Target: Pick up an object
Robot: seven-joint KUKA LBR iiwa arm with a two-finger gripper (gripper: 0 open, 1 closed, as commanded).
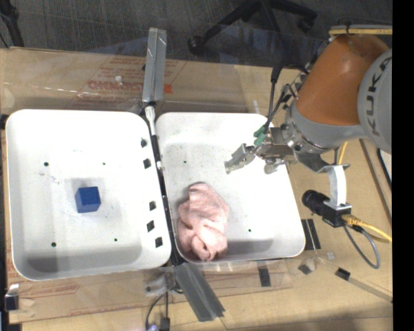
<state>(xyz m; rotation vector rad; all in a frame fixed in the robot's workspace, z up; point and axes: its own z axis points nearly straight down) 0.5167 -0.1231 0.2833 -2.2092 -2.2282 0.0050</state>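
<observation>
A crumpled pink cloth [202,221] lies in the right bin [276,212], near its front left corner. A small blue cube [88,198] sits in the left bin [27,150], left of its middle. My gripper [252,163] hangs over the right bin's back half, up and to the right of the cloth and apart from it. It is open, with nothing between its fingers [235,159].
A grey divider bar [154,61] rises from the seam between the two bins at the back. The bench's cardboard edge [76,78] runs behind both bins. An office chair base [255,12] stands on the floor beyond.
</observation>
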